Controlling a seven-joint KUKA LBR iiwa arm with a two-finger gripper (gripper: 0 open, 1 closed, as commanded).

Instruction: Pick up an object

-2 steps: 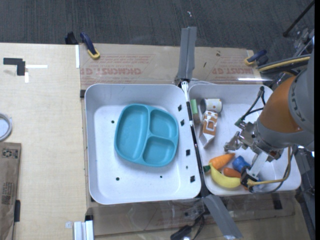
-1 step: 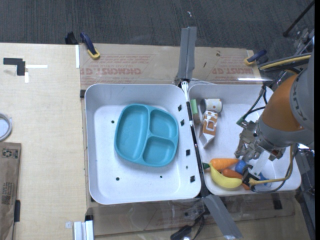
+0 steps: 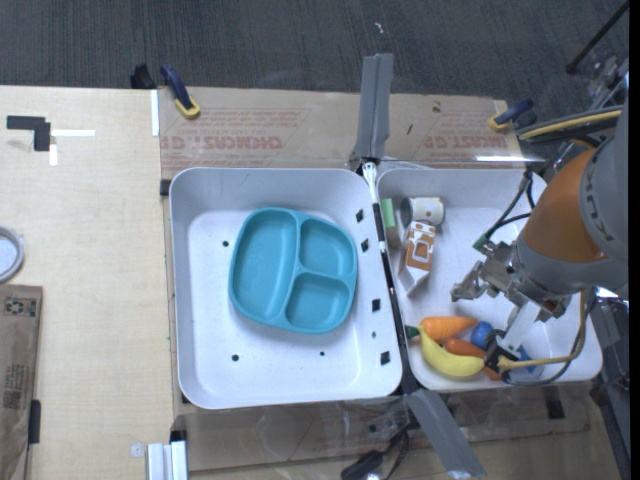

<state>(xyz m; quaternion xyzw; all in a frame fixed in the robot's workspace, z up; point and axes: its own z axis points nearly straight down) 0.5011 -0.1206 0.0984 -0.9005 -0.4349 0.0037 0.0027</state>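
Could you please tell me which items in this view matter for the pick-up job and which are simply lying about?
Job-related: gripper; banana, carrot, carton and cup in the right bin.

Lying about: blue divided plate in the left bin; tape roll; clamps.

Bright, even overhead light, soft shadows inside the white bins (image 3: 185, 268), slightly soft focus throughout.

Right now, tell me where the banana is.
The banana lies at the near edge of the right bin, just below a carrot and left of the claw.
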